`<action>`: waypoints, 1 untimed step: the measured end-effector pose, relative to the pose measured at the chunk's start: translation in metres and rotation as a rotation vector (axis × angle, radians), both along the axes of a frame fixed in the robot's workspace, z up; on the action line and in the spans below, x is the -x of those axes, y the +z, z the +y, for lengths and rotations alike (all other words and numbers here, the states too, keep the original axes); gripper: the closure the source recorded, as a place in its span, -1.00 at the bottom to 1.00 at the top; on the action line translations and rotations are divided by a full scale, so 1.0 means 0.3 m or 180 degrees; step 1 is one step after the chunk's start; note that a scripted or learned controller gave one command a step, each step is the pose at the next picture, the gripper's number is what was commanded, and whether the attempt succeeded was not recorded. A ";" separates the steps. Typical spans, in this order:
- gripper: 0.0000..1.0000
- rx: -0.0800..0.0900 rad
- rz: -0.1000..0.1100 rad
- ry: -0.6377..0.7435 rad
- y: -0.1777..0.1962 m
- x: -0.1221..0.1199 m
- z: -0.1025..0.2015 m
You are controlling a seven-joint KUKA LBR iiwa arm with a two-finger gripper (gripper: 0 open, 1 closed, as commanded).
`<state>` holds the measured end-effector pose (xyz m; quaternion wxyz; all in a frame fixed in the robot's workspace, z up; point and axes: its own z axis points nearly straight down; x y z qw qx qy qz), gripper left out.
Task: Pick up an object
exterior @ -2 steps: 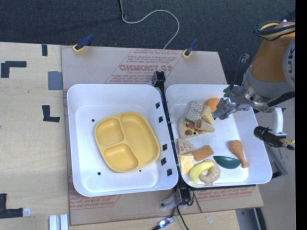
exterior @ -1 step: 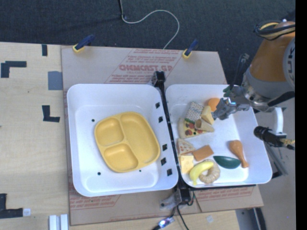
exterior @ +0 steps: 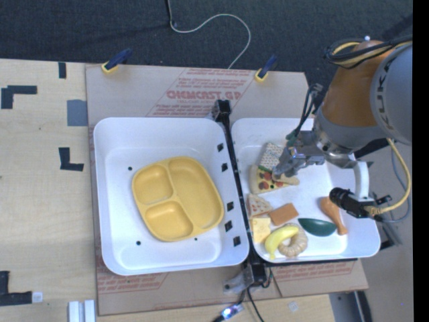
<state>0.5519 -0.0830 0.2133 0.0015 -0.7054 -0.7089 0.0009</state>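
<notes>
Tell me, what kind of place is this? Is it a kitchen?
Probably not a kitchen, more likely a robot test lab. A robot arm reaches over two white bins on a bench; one holds a yellow plate, the other toy food such as a banana.

arm [exterior: 395,92]: "KUKA", partly visible | cardboard sheet [exterior: 201,92]: red print, upside down, not legible

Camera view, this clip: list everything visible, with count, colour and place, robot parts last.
bins: 2, white, side by side on cardboard
divided plate: 1, yellow, left bin
pizza slice: 1, right bin, under the gripper
banana: 1, yellow, right bin front
green leaf-shaped piece: 1, right bin
orange piece: 1, right bin
clamps: 2, blue-yellow, cardboard's far edge
cable: 1, white, on the dark floor beyond
gripper: 1, grey, over right bin
arm: 1, grey-orange, right
</notes>
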 end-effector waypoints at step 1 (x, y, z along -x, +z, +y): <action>1.00 0.0000 -0.0004 -0.0006 0.027 0.020 0.027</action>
